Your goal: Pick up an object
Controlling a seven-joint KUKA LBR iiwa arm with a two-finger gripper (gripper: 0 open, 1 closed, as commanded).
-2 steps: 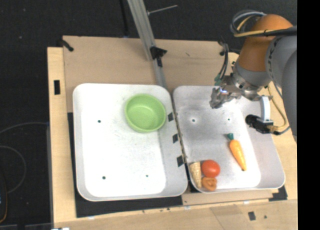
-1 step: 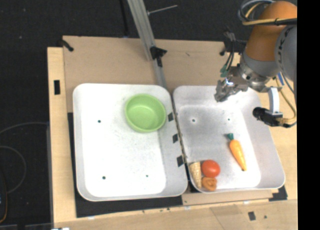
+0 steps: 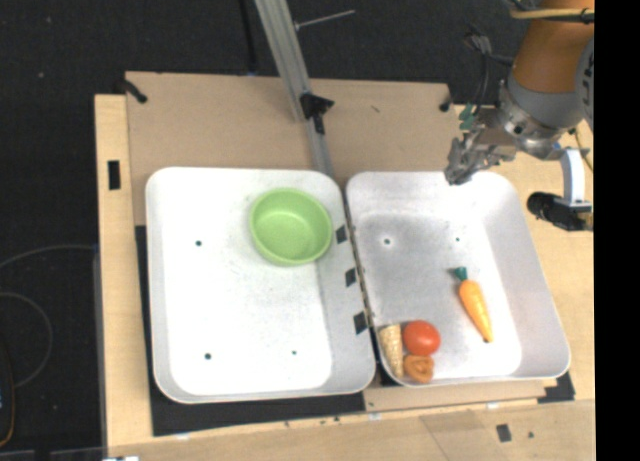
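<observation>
The pincer (image 3: 460,171) hung above the right bin's (image 3: 430,204) far rim; whether wide or narrow could not be told. Well below it lay the carrot (image 3: 474,307), apart from the tomato (image 3: 422,337), probably easiest to take.

We count two white bins on the bench, a left bin (image 3: 180,349) and a right bin (image 3: 520,249). We count one green bowl (image 3: 290,227), in the left bin. In the right bin we count one toy carrot (image 3: 474,307), one red tomato (image 3: 422,337), one pale corn-like piece (image 3: 392,347) and one small orange-brown item (image 3: 418,369) we cannot name; four items there, five loose objects in all
</observation>
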